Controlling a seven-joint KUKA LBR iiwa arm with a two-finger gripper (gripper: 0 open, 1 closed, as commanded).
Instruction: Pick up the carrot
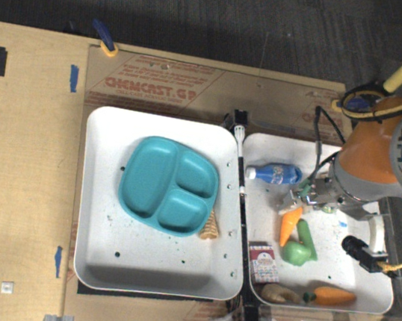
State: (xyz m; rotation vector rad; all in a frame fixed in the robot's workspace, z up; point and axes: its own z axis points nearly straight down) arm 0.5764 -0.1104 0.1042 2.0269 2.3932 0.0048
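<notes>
Right bin [383,302]: 2 carrots [290,224] [334,296] | 1 bottle [274,174] | gripper [307,198] jaws: can't tell | left bin [96,200]: 1 tray [169,185]

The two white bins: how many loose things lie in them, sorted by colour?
Orange: 2, a carrot under the gripper and another carrot at the right bin's near edge
Green: 1, a pepper
Teal: 1, a divided plate in the left bin
Blue and clear: 1, a bottle
Red and white: 1, a small box
Tan: 1, a cone
Total: 7
</notes>
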